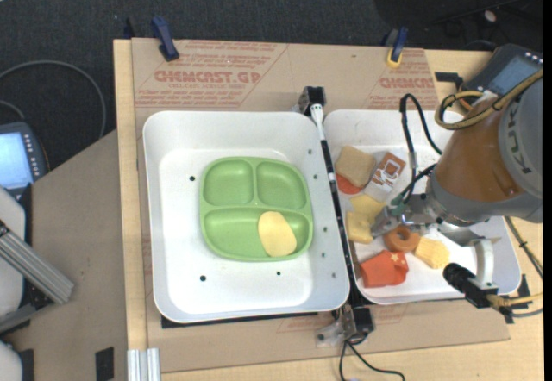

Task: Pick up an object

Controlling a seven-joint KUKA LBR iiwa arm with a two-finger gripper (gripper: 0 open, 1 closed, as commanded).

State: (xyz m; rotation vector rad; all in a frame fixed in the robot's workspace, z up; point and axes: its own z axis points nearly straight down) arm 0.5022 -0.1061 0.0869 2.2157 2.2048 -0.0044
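Closest to the gripper, orange ring (402,239): lies flat in the right bin (504,271), in its near half; it is round, so no long axis or heading can be read.
Gripper (398,215): just on the far side of the ring and overlapping its far edge in the view; whether it is open or closed, I cannot tell.
Red block (384,269): just near-left of the ring, its long axis roughly left to right, close to the bin's near rim.
Yellow block (433,252): just right of the ring, its long axis slanting from far-left to near-right.
Yellow pieces (363,217): left of the ring, against the bin's left wall.
Tan block (355,165): far-left in the bin, with a small printed box (387,173) touching its right side.
Arm (483,172): covers the bin's right half.
Open room: things crowd the ring on the left, right and near sides.
Left bin (172,198): holds a green divided plate (228,185) with a yellow oval (278,234) in its near compartment; bare white floor all round the plate.
Tabletop (216,69): brown sheet, bare beyond the bins' far rims.
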